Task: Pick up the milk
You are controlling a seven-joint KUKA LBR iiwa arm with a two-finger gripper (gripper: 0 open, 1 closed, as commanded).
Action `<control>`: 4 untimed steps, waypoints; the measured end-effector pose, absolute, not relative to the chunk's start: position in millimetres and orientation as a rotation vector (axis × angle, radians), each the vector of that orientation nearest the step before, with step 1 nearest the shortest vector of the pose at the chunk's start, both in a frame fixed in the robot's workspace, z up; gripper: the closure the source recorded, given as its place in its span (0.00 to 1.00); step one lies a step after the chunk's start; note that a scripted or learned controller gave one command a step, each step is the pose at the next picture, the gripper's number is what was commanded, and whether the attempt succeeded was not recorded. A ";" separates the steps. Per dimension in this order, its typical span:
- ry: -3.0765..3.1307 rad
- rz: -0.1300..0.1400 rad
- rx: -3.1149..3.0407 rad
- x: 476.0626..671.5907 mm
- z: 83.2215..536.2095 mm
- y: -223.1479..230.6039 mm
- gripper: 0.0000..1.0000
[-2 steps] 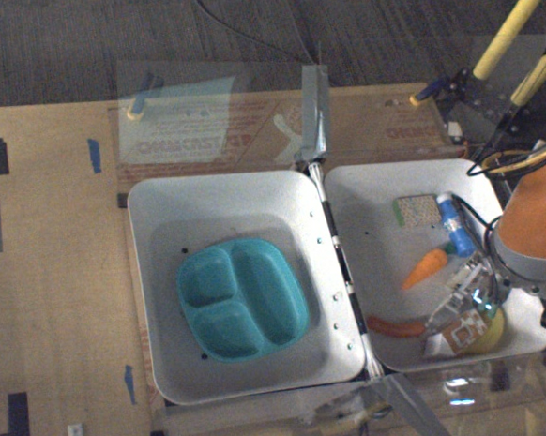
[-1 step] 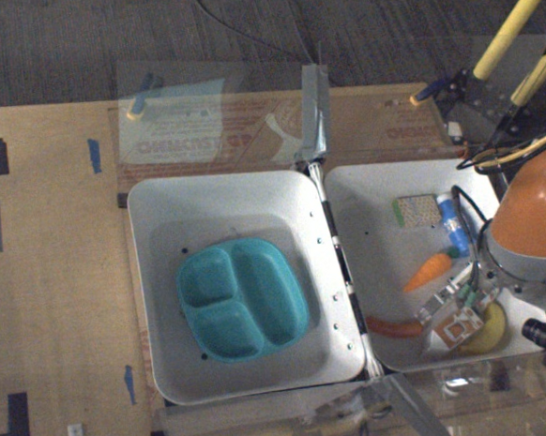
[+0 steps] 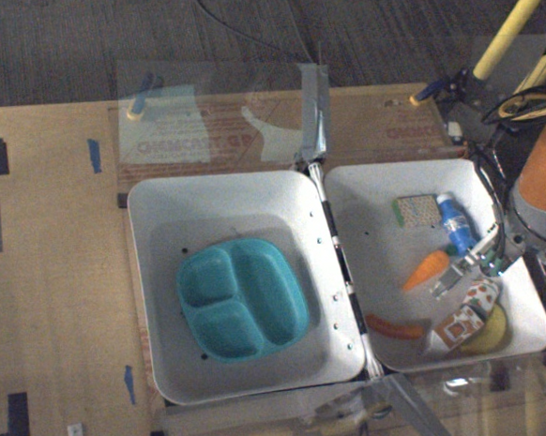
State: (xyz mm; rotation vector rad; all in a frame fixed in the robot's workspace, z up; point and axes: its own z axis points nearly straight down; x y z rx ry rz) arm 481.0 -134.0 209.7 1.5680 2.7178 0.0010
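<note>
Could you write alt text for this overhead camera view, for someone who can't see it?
A robot arm's gripper hovers low in the right white bin, just above a small milk carton, among a carrot, blue bottle, sponge, sausage and yellow fruit. The left white bin holds a teal divided plate.

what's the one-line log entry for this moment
task: pick up milk | hand: over right bin, above milk carton | carton: lying in bin beside banana | nothing seen held
</note>
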 end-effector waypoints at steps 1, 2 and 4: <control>2.745 0.001 1.517 481.0 252.0 -145.9 0.00; 2.674 0.000 1.646 478.9 133.5 -193.9 0.00; 2.916 0.001 1.158 480.1 147.5 -148.0 0.00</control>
